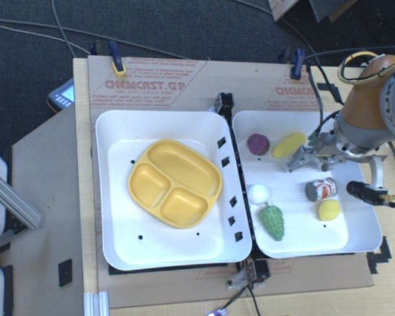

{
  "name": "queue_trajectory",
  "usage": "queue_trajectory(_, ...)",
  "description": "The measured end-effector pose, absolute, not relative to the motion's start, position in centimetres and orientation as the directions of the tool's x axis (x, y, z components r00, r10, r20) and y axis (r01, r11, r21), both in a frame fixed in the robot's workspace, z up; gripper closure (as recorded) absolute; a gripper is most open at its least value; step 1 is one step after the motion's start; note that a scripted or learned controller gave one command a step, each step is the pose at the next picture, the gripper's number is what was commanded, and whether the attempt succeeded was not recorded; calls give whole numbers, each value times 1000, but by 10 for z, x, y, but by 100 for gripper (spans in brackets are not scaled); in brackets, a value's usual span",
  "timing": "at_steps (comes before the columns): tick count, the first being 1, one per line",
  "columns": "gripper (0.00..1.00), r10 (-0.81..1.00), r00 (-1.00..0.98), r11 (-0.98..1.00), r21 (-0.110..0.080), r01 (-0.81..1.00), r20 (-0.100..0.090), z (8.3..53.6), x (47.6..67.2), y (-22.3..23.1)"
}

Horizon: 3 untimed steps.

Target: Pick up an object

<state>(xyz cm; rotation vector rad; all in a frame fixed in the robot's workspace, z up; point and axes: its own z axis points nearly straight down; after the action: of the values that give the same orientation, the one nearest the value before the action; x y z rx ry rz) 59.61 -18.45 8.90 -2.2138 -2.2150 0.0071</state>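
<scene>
I take the yellow oblong fruit [288,145] as the likeliest target: it lies in the right bin [362,242], near its far wall, and the gripper [307,157] sits just beside it on the near-right side, low over the bin floor. At this angle I cannot tell how the gripper is set, and nothing is visibly caught in it, so I judge the pick as not yet made; this reads to me as the approach, with the grasp still to come. The next move, as I see it, calls for a small shift toward the fruit and an alignment across its narrow width before closing. Left of the fruit, close by, is a purple ball [258,143], which could get nudged. Nearer the camera from the fruit lie a white ball [258,193] and a green bumpy piece [272,221], while a small can [321,189] and a yellow lump [328,210] sit to the near right, all well apart from it. The far wall behind the fruit leaves little room there; the open floor is on its near side. Beyond the divider, the left bin [118,242] holds a yellow divided plate [175,183].
</scene>
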Motion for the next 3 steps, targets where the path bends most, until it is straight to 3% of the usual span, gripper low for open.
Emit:
queue_trajectory(1,100,1000,0,0,-5,1000,3,102,598,-185)
queue_trajectory(3,100,1000,-2,2,4,1000,-1,213,602,-182)
